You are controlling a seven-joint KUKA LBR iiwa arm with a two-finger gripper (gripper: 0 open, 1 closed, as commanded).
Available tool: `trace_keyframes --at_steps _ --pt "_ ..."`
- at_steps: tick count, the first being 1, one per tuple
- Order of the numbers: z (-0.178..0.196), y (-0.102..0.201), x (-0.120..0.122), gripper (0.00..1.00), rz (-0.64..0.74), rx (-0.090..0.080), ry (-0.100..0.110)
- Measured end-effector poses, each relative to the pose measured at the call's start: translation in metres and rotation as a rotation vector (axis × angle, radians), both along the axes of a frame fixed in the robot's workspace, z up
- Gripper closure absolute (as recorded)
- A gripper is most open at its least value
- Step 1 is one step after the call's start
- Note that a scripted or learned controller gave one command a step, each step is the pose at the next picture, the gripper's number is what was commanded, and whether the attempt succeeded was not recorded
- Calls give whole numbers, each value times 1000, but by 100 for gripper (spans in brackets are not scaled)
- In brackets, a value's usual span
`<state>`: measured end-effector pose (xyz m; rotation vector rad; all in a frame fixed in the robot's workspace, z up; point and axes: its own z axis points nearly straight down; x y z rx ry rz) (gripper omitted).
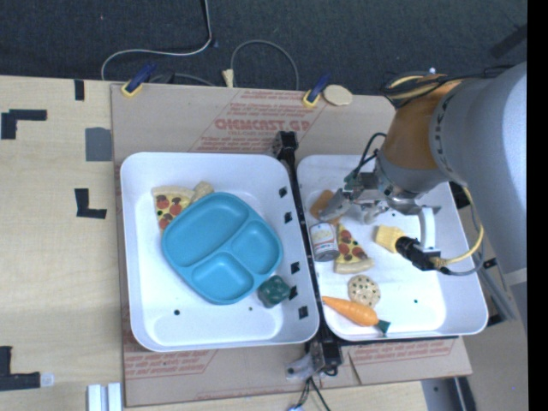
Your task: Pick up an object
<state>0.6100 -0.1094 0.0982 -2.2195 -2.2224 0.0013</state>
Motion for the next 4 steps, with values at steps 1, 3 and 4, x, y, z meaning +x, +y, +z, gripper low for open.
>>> trace_keyframes --at_steps 1,3,4 --pt "-13 11 60 0 4 -2 2" --pt "-13 9 60 0 1 0 -3" --pt "-12 13 32 0 -1 -2 -5"
